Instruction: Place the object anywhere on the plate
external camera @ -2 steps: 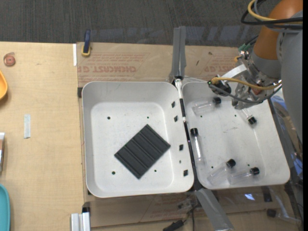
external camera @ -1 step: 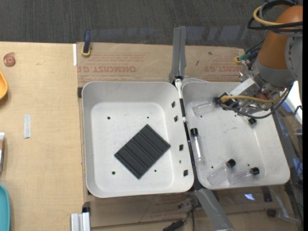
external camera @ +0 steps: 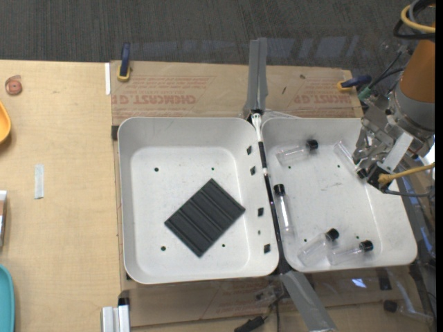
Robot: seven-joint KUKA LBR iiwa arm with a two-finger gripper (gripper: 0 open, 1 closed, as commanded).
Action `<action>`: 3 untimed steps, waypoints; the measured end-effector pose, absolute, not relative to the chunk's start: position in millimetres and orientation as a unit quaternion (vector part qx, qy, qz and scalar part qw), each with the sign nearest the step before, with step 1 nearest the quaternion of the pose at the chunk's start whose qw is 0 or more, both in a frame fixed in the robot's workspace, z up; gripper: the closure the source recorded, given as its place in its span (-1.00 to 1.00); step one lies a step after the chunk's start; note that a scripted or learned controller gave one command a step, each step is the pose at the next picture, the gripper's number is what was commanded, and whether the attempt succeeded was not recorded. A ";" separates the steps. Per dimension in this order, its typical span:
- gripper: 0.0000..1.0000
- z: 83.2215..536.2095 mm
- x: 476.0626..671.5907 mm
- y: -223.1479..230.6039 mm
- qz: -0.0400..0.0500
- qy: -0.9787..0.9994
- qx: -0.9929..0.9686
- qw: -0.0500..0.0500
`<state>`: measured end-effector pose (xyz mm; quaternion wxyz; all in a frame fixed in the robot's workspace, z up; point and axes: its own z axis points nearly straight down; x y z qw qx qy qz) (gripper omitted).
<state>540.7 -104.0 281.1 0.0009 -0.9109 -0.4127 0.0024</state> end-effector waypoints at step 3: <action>1.00 339.2 478.4 -146.1 0.001 -0.715 -0.699 0.000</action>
